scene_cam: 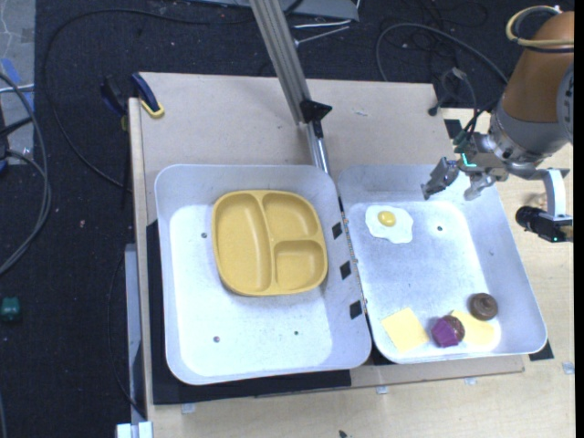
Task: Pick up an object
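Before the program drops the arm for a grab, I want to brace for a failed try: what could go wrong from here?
1. The gripper hangs over the right bin's far rim, with nothing between its open fingers; descending here might hit the rim.
2. The fried egg lies flat, likely hard to pinch.
3. The purple piece, brown piece and yellow slice crowd one corner, inviting a nudge.

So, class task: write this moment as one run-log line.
gripper: open, holding nothing, over right bin's far edge | fried egg: in bin, untouched | yellow tray: left bin
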